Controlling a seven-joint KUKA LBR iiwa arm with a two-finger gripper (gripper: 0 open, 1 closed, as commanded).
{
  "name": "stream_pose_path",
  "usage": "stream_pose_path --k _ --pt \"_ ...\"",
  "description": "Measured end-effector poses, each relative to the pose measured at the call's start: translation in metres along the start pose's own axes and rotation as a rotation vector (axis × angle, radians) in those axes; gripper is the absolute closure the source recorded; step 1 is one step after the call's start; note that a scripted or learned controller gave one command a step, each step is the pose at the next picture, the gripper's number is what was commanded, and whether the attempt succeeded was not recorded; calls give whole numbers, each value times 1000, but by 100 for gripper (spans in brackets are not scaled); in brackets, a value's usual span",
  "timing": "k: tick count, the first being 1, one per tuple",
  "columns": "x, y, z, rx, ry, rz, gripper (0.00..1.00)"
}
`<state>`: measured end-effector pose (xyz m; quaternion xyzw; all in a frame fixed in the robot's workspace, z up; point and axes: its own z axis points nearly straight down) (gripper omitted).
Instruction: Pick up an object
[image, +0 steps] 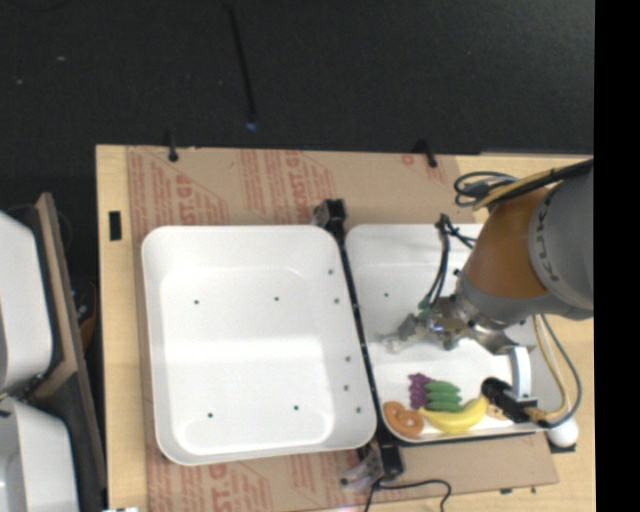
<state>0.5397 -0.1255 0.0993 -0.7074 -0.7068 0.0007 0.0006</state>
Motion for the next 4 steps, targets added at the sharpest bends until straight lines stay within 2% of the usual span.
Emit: stream_pose_path --k 1,2,3,4 --pt "-1 1 -12 -3 0 2 100" --pt "3 -5 -71 -7 -1 0 100" --pt "2 -4 -103 -6 -1 -1 100" --pt "54 6 -120 -4 1 -5 100"
